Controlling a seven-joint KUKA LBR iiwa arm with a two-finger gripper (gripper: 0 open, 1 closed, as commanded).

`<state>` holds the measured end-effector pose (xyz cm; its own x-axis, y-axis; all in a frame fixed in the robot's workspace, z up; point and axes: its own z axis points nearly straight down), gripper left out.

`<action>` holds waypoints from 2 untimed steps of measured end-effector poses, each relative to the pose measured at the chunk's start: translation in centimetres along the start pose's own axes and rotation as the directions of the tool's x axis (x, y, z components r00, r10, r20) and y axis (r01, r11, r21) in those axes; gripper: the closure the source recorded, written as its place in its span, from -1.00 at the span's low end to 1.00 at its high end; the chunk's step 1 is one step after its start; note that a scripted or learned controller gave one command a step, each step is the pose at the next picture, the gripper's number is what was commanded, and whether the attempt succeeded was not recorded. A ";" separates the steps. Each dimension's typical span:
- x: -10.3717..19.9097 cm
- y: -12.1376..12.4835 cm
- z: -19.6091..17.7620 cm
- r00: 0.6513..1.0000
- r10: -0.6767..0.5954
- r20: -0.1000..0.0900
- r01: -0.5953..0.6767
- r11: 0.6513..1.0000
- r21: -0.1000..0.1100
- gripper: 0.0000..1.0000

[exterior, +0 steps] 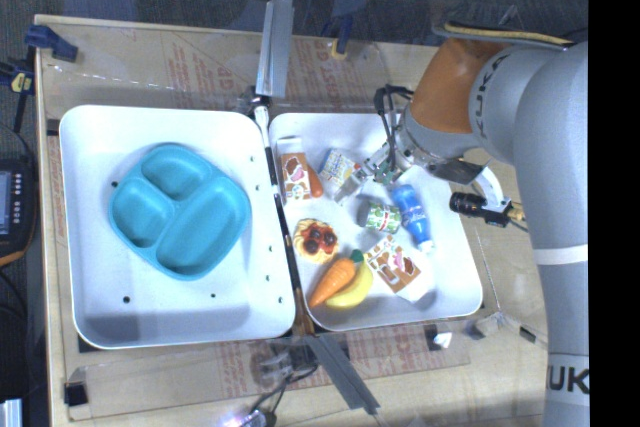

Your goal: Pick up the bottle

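The blue bottle (411,213) lies on its side in the right bin (455,290), towards its right side, with its pale end pointing to the front right. My gripper (386,169) hangs low over the bin's back half, right at the bottle's upper-left end. The grey wrist with its orange band (445,95) covers the bin's back right corner. I see nothing lifted off the bin floor.
Around the bottle lie a green can (382,218), a small printed packet (338,170), an orange carton (298,177), a berry pastry (317,238), a carrot (332,281), a banana (354,288) and a snack box (395,265). The left bin (90,295) holds a blue divided plate (180,208).
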<state>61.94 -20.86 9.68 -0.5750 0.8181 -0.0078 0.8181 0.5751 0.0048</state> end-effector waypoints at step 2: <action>0.0 -0.1 -22.4 0.904 -0.428 -0.004 0.428 0.904 0.001 -1.00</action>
<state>61.67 -20.87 32.10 -0.8696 0.4937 -0.0046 0.4937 0.8696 0.0000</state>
